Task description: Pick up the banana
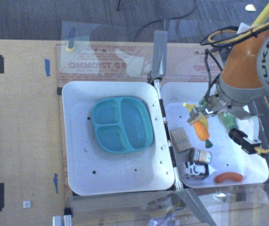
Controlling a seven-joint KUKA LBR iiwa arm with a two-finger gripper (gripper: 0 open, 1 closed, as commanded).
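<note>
The gripper (196, 116) hangs over the banana (190, 107) in the right bin (261, 171); its grip is unclear. Next, a squeeze and lift.

The banana (196, 114) is in the right bin (261, 171), in its upper left part, not far from the wall that separates the two bins. It is yellow and small, and only some of it can be seen: one end near the top, at the bin's back area, and a short yellow piece lower down. The middle is hidden under the gripper (201, 113), so its full pose is not clear to me.
</note>
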